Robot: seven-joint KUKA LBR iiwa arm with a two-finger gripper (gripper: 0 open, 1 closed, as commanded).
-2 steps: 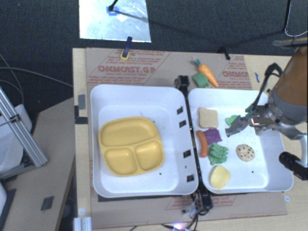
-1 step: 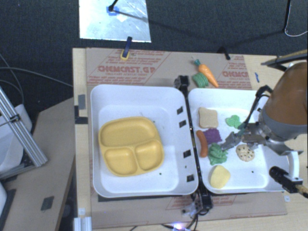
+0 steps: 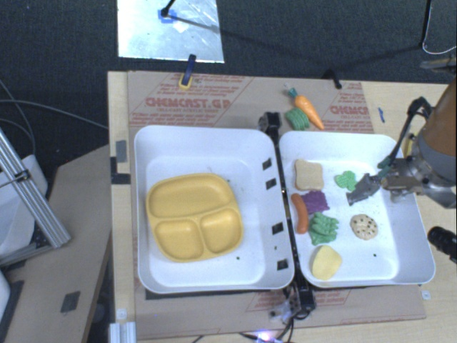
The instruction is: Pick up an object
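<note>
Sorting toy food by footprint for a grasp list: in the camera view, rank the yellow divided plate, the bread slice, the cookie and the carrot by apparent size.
1. yellow divided plate, by far the largest.
2. bread slice and carrot: the two look alike in area, so I leave them unranked.
3. cookie, smallest.

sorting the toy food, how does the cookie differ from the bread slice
The cookie is round, tan with dark chips; the bread is squarish and plain pale beige. The cookie looks smaller. The cookie lies right of centre in the right bin; the bread lies near its upper left. Both lie flat.
</note>
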